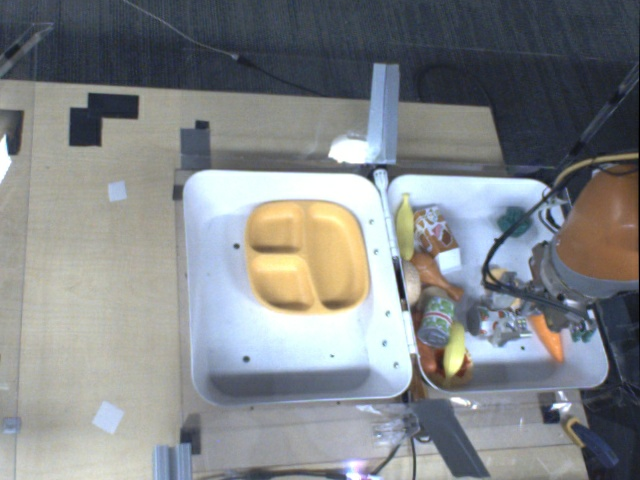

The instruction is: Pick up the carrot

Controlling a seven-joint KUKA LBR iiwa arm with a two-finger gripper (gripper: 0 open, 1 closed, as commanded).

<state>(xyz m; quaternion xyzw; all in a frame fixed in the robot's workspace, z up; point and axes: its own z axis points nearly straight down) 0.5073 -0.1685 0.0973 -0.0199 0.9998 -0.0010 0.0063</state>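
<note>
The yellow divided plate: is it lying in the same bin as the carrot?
No. The yellow divided plate lies in the left bin, while the carrot lies in the right bin, near the gripper.

The right bin [590,373] is crowded along its nine o'clock wall: a banana [404,226], a snack packet [432,230], a brown item [432,271], a can [436,320] and a second banana [455,350] run in a near-touching column from twelve to six. The arm [598,236] fills the three o'clock side, with the carrot [548,336] tight against the gripper [505,320] near five o'clock. Bare floor lies in the middle and toward twelve o'clock, beside a green object [513,220]. In the left bin [215,298], the yellow tray [305,256] sits centrally; bare margins ring it, widest toward six and nine o'clock.
</note>
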